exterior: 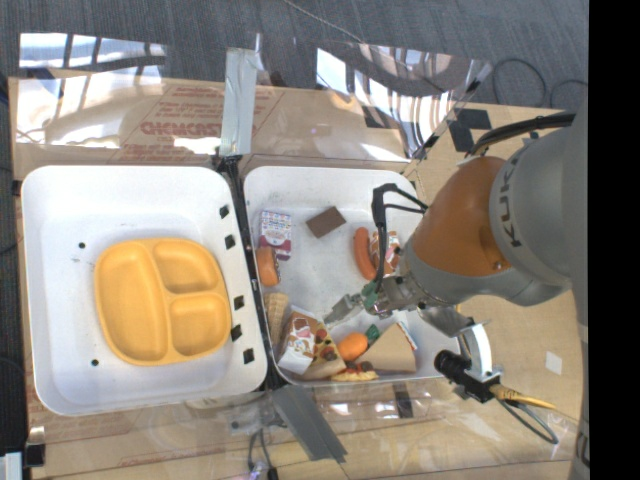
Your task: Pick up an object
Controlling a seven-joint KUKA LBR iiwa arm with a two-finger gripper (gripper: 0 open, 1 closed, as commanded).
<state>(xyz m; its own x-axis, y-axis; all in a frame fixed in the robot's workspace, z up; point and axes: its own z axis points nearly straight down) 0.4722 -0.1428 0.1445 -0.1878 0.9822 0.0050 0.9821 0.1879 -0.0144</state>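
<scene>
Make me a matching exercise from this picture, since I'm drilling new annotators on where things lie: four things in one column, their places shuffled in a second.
Things:
1. yellow divided plate
2. brown square block
3. carrot
4. small carton

Places:
A. right bin, near its front edge
B. left bin
C. right bin, against its left wall
D. right bin, toward its far side

Pairs: 1-B, 2-D, 3-A, 4-C

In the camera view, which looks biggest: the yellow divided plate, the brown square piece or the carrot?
1. yellow divided plate, by far
2. brown square piece and carrot: these look alike in size, so I won't rank them.
</scene>
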